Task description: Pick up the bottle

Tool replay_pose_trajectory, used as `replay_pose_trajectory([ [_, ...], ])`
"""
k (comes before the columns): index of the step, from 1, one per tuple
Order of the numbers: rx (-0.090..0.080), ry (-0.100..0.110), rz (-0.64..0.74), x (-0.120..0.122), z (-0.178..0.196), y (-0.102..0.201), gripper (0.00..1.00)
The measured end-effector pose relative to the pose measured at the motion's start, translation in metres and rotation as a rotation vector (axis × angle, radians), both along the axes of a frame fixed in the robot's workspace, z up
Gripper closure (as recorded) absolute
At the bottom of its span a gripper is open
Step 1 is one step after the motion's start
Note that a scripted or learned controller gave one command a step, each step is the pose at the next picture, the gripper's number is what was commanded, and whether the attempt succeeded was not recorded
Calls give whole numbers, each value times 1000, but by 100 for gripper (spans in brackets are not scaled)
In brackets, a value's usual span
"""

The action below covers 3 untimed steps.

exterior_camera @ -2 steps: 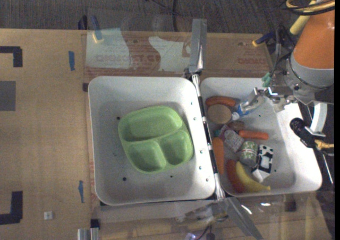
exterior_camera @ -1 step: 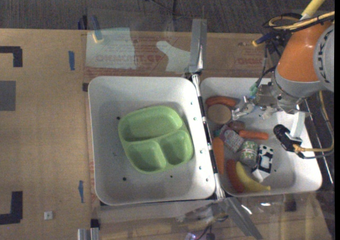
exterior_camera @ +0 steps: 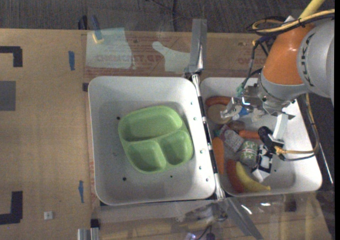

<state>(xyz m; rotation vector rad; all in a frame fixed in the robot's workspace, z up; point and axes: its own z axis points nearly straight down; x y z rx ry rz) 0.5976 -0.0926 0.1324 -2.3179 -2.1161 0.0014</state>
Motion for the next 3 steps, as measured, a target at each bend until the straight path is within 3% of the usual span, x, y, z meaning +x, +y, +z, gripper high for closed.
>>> replay_pose_trajectory([
  [1, -5, -18, 112, 39, -39, -44, 0],
  [2, -6, -18, 108, 39, -29, -47, 100],
  [3, -2, -6, 222, 70, 71, 46, 100],
])
